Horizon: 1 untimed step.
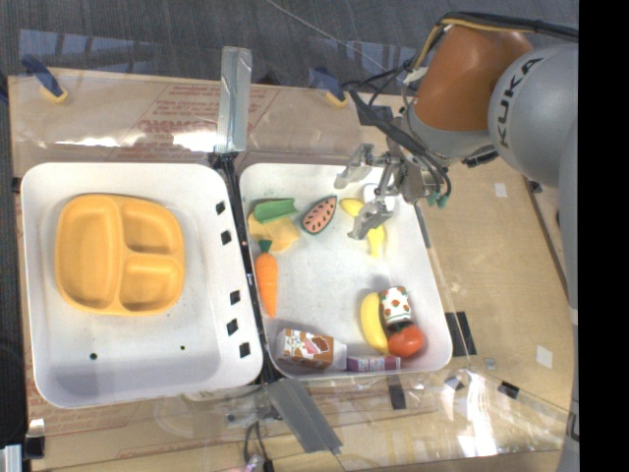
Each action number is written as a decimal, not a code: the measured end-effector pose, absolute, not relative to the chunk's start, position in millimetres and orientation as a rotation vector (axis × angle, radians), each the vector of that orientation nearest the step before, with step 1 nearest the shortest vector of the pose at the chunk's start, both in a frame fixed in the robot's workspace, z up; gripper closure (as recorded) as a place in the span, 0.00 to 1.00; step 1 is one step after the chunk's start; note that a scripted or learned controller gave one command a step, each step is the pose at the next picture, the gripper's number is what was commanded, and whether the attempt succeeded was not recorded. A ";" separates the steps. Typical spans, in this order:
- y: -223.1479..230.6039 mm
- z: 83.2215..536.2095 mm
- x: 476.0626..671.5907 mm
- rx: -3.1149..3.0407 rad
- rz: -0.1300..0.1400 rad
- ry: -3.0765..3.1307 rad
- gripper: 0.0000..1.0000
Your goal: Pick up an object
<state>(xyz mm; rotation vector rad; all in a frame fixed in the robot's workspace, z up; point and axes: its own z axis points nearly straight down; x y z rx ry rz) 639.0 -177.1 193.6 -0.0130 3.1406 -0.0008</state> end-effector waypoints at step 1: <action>-210.2 92.2 569.0 0.098 -0.001 3.138 0.00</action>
